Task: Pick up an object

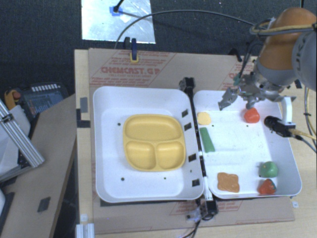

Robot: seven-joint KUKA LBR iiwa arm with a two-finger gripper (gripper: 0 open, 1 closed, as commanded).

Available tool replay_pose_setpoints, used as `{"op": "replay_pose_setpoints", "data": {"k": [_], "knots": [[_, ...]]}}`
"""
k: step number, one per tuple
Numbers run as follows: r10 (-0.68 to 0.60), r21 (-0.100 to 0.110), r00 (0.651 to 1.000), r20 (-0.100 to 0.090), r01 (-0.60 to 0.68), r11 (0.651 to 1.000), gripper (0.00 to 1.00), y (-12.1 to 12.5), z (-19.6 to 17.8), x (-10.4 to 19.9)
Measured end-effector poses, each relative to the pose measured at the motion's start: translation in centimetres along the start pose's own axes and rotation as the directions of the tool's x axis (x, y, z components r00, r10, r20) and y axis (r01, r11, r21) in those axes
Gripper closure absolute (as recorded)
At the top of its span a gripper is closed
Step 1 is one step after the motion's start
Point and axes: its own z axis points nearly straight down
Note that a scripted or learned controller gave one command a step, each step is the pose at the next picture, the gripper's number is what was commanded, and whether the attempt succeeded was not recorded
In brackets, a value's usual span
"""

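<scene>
The two-finger gripper (241,98) hangs with fingers spread and nothing between them over the far part of the right shallow white bin (282,182). The small orange-red rounded toy (251,115) lies just beside it, near the bin's far right.

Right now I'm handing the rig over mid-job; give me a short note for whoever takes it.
Claw: open, holding nothing, over the far end of the right bin.
Right bin holds: red piece closest to the claw, yellow disc, green stick, orange slab, green ball, small red piece.
Left bin: yellow tray.
Done: nothing picked yet.
Left: lower the claw onto an object, probably the red piece, grip and lift.
</scene>
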Motion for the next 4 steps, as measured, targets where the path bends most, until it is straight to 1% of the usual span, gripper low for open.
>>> {"op": "replay_pose_setpoints", "data": {"k": [1,2,3,4], "knots": [[-0.002,-0.013,1.0,0.001,0.002,1.0,0.0,0.2,-0.8,0.0],[-0.001,-0.009,1.0,0.0,0.001,1.0,0.0,0.2,5.5,0.2],[0.0,-0.01,1.0,0.001,0.0,1.0,0.0,0.4,9.7,-0.1],[0.001,-0.012,1.0,0.001,-0.001,1.0,0.0,0.5,12.9,-0.1]]}}
